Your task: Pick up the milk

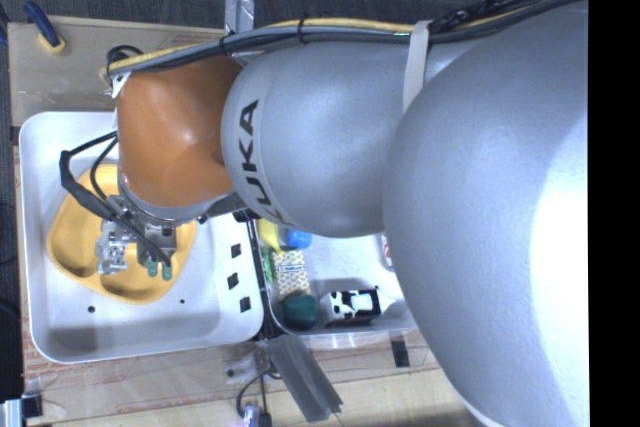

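Note:
The milk [352, 305] is a small carton with black and white cow patches, lying on its side near the front of the right bin [330, 343]. My gripper [152, 260] hangs over the left bin [120, 325], just above a yellow bowl-like object [72, 233], well to the left of the milk. The orange band and the grey arm cover most of the right bin and the back of the left one.
Beside the milk in the right bin lie a dark green round object [298, 311], a checkered yellow packet [290, 270] and a blue and yellow item [292, 239]. The divider between the bins [240, 280] carries black markers.

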Action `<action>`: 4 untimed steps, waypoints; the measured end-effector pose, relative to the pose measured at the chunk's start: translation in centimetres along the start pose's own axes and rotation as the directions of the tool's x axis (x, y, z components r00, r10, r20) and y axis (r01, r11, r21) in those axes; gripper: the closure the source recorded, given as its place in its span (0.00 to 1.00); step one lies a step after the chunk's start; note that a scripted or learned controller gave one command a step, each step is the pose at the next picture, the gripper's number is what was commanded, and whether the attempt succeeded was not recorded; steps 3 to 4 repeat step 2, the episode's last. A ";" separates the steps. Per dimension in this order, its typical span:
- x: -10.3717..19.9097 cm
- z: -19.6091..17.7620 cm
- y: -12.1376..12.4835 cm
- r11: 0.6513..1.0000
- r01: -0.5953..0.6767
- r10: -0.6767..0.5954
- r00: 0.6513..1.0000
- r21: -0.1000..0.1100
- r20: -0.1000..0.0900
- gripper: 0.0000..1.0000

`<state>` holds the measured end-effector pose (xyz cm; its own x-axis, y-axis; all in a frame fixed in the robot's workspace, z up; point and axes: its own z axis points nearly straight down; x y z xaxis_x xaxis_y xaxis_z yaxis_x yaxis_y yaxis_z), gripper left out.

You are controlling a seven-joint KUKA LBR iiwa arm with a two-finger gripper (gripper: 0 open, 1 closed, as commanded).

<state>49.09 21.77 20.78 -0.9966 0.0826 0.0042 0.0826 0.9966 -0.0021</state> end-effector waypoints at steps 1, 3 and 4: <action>0.0 -0.9 0.1 1.000 0.006 -0.006 1.000 0.001 -0.002 1.00; 0.3 -0.5 -6.1 0.999 -0.040 0.040 0.999 0.001 -0.001 1.00; 0.3 -0.5 -6.1 0.999 -0.040 0.040 0.999 0.001 -0.001 1.00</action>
